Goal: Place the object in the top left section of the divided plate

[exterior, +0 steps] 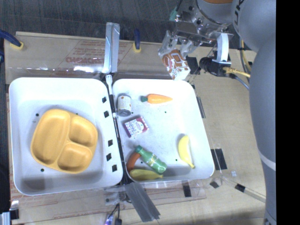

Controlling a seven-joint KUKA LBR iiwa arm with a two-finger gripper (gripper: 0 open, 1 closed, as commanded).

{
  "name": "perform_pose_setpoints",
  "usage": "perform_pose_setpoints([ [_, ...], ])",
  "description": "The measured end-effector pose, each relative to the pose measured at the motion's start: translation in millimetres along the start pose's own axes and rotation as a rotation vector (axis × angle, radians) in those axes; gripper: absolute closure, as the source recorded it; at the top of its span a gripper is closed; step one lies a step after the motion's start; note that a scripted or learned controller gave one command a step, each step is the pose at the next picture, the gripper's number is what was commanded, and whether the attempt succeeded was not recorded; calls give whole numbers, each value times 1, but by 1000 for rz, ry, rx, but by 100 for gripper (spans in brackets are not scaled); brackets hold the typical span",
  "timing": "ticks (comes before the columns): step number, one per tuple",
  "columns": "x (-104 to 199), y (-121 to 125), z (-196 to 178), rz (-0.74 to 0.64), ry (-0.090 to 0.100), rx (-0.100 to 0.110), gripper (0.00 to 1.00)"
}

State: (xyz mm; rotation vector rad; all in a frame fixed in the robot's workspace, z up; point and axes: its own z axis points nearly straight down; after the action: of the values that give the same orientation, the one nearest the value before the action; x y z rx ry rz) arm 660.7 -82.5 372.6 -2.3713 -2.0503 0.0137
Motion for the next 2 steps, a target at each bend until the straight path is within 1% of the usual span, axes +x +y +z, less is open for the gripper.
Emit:
perform_pose_setpoints([
  [2, 4, 1, -17, -20, -2, 2, 100],
])
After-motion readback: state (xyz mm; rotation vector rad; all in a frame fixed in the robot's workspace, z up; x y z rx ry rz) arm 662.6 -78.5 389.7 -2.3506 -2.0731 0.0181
